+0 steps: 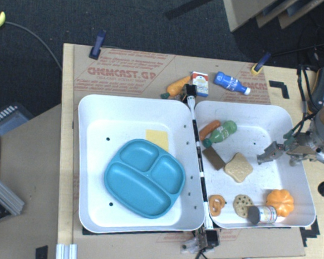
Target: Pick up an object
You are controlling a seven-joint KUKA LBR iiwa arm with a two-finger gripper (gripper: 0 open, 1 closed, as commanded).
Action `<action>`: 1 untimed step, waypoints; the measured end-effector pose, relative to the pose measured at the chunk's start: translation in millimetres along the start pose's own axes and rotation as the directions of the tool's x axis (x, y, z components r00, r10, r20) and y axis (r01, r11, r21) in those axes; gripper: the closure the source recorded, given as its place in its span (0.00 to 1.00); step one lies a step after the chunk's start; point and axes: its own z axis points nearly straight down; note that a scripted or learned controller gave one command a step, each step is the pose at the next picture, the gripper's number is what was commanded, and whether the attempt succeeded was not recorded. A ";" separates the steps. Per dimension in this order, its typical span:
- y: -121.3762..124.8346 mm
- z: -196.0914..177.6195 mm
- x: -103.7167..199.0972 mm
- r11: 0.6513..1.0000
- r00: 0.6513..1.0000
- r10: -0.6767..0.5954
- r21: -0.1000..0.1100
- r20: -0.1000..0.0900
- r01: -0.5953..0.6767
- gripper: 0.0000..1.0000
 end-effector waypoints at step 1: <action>36.8 105.0 51.7 1.000 1.000 -0.001 -0.001 -0.001 0.001 0.00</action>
